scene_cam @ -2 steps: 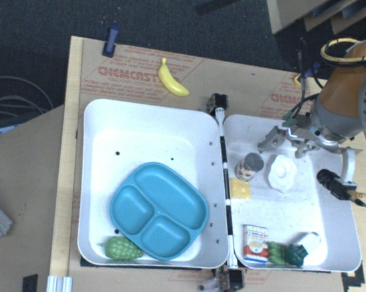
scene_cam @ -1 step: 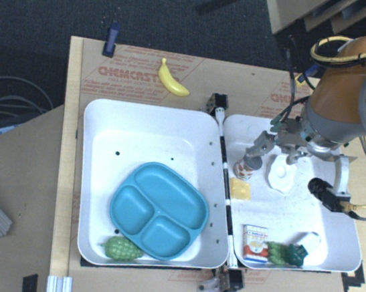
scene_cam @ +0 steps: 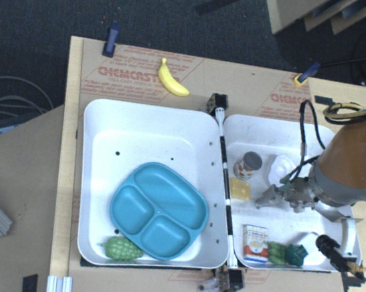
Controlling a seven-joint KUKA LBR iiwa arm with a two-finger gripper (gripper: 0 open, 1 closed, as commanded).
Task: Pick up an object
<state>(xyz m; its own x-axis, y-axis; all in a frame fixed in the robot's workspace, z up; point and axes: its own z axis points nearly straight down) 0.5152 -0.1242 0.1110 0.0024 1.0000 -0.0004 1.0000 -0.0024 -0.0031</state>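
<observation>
We see the tool (scene_cam: 272, 196) low in the right bin (scene_cam: 266, 130), and we cannot tell its state; nothing visibly sits in it. Just beside it lie a yellow block (scene_cam: 239, 189) and a small can (scene_cam: 250, 163), nearer than the blue tray (scene_cam: 158, 209) in the left bin (scene_cam: 103, 137) or the banana (scene_cam: 172, 81) on the counter (scene_cam: 86, 67). We judge the pick not yet made.
</observation>
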